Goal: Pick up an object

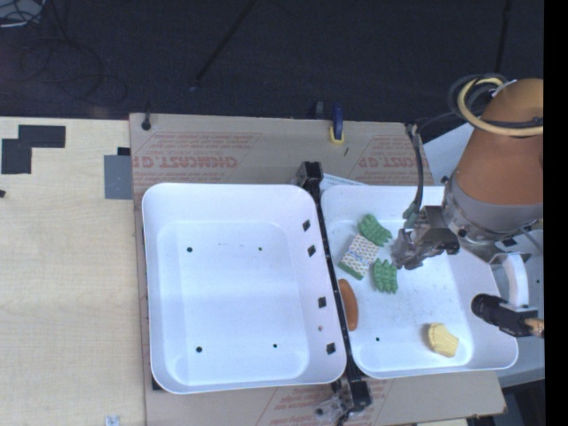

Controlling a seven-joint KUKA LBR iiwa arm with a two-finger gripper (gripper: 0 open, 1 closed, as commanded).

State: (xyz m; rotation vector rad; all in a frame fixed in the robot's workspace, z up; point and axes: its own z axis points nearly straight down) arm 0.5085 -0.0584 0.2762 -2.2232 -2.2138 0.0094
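The right bin (479, 362) holds a green ridged piece (374, 230) at the back, a second green piece (384, 276) below it, a patterned white-and-green pad (358, 256), an orange-brown sausage shape (348, 303) against the left wall, and a yellow lump (443, 339) at the front right. My gripper (406, 254) hangs low over the bin, just right of the lower green piece and the pad. I see nothing between its dark fingers.
The left bin (169, 211) sits beside the right one, joined by black clips (312, 174). A brown cardboard sheet (231, 149) lies under both. The arm's orange band (501, 140) and grey wrist fill the right side.
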